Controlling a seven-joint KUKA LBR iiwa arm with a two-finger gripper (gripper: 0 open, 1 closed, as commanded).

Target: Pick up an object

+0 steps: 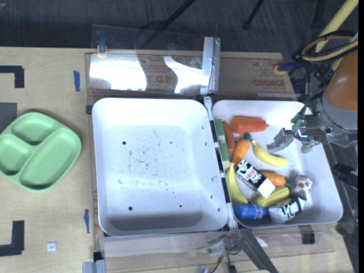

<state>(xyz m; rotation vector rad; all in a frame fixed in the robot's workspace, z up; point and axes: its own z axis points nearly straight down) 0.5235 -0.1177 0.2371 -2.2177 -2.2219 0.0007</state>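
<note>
Your claw (290,138) hangs open and empty just above the banana (268,155) in the right bin (333,201); lower straight, straddling its middle before closing.

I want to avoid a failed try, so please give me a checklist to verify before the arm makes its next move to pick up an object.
1. Objects available in the right white bin: ok, a yellow plastic banana and an orange toy carrot lie there.
2. The two-finger metal gripper is over that bin: ok.
3. Gripper is free of any object: ok, nothing between its fingers.
4. Fingers open wide enough: cannot tell.
5. Target stands apart from neighbours: not ok, the objects are crowded together.
6. Gripper height above the banana: cannot tell.
</note>
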